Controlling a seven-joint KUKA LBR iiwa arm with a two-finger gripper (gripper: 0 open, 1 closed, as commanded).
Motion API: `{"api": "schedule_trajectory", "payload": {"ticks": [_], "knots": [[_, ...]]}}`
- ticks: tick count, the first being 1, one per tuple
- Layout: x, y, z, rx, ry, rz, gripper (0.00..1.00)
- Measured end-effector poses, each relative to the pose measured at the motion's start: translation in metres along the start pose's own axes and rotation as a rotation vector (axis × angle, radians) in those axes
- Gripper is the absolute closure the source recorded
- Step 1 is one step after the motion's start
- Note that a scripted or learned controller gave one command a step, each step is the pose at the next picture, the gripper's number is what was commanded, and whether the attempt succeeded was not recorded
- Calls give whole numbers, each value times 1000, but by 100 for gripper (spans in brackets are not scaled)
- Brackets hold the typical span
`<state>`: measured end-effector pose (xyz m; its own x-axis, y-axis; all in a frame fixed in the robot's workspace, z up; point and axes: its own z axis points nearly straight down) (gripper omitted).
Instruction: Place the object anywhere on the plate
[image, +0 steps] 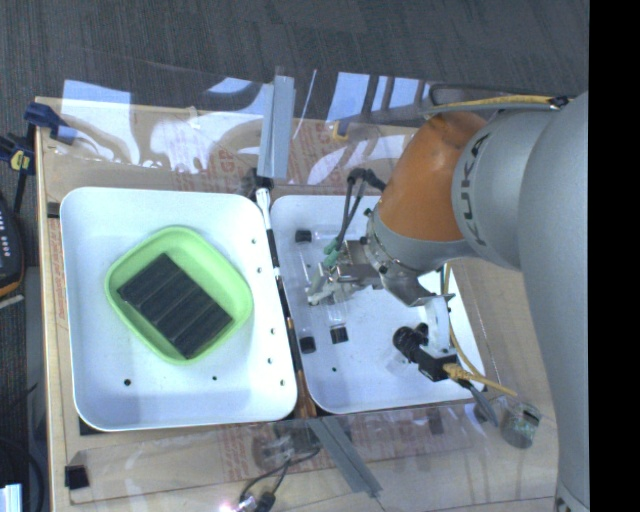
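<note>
Bench w/ two white bins: green plate (222, 262) left, gripper (322, 283) low over right bin (370, 390). Claw state can't be told; dark object (175, 305) seems already plated, so a grab at small black bits (338, 334) may be wasted.

Plate (180, 292) sits in left bin (90, 380) — tool (330, 280) over right bin (370, 385).

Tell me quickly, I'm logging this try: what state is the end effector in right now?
End effector: over the right shallow white bin; open or closed cannot be told.
</note>
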<state>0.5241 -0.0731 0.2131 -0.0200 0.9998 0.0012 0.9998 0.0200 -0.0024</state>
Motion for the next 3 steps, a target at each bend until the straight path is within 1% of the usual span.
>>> {"api": "schedule_trajectory", "payload": {"ticks": [1,2,3], "knots": [[63,8,12,4,0,-178,100],[62,8,12,4,0,-178,0],[43,11,1,2,-2,-136,0]]}}
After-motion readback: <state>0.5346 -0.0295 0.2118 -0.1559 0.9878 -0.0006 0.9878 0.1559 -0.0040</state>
